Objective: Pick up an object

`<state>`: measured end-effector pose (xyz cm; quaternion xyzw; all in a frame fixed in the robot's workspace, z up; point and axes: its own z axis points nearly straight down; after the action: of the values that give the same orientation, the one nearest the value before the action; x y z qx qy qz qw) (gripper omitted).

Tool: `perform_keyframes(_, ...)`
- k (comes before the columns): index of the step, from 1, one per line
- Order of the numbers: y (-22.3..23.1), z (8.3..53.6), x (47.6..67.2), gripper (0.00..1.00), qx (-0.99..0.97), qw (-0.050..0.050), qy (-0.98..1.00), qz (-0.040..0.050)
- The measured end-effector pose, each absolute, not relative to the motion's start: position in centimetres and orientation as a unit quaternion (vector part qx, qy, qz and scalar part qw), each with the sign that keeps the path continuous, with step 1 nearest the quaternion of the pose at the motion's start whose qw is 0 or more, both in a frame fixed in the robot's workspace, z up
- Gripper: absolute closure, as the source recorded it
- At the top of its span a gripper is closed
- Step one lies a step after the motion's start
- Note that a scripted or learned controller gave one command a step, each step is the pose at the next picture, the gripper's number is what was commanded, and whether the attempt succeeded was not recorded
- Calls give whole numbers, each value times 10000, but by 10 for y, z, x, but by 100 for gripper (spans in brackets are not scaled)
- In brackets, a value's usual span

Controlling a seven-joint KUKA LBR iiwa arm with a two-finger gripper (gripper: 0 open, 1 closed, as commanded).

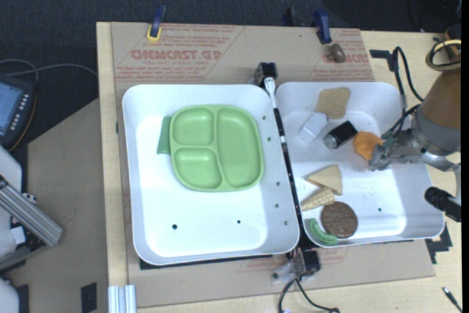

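now an orange ball (365, 144) is approached by the pincer (382, 155) in the right bin (410, 220).
whether the pincer is apart or together cannot be told. the ball, just beside it, is judged light, smooth and prone to rolling, best taken across its middle.

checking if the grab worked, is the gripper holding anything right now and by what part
It cannot be told. The gripper is low in the right bin, right beside the orange ball, but nothing is visibly between its fingers.

Smooth matt green plastic tray (217, 146)
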<state>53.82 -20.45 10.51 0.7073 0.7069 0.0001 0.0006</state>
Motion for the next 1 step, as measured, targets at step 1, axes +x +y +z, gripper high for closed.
perform_keyframes(1, -205, 169, 536, 100, 7070, 36, 7072, 13)
